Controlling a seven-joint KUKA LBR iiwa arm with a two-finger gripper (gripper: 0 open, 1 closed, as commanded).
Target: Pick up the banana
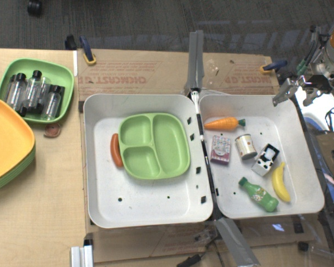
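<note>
Because the arm is reaching in from the right edge of the frame, its metal tool (292,90) is hanging at the upper right, above the far corner of the right-hand shallow white plastic bin (309,149), well apart from anything it might grasp; whether it is spread or pressed together I cannot tell at this size.

The curved yellow banana (280,182) is lying in the lower right of that bin, close to its right wall, with the small black-and-white box (265,160) just beside its upper end and the green plastic bottle (259,194) lying to its left. Sharing the bin are an orange carrot (222,123), a pinkish carton (221,149) and a small tin can (245,146).

The left-hand white bin (100,204) is holding a green three-compartment plate (154,146), with a reddish sausage-shaped piece (116,149) lying against its left rim.

At the upper left of the frame, on the wooden tabletop (39,221), a green square dish (61,74) is carrying several dark-capped vials (34,95).

Judging by the neighbours, a grasp across the banana's lower half is looking least crowded.
</note>
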